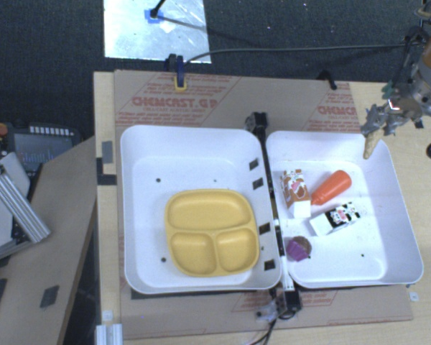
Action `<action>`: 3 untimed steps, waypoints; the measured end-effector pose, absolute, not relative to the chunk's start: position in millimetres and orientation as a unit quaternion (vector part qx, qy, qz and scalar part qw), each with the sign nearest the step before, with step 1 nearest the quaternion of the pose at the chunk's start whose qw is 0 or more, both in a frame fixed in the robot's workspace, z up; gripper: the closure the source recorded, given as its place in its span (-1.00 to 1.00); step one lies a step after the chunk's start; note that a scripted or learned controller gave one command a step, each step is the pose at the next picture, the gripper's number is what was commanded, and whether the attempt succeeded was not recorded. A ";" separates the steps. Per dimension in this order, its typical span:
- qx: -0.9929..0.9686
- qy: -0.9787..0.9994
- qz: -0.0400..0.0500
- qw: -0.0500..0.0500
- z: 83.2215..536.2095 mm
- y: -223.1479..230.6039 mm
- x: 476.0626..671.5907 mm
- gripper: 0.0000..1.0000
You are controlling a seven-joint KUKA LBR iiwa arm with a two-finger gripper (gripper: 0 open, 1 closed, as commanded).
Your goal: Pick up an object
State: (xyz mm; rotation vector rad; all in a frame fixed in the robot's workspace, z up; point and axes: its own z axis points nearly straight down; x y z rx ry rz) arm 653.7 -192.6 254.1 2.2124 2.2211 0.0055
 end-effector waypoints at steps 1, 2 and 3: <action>0.704 0.710 0.001 0.000 240.3 -137.7 650.2 1.00; 0.704 0.711 0.002 0.001 248.7 -86.3 647.9 1.00; 0.704 0.710 0.001 0.000 251.9 -35.1 638.5 1.00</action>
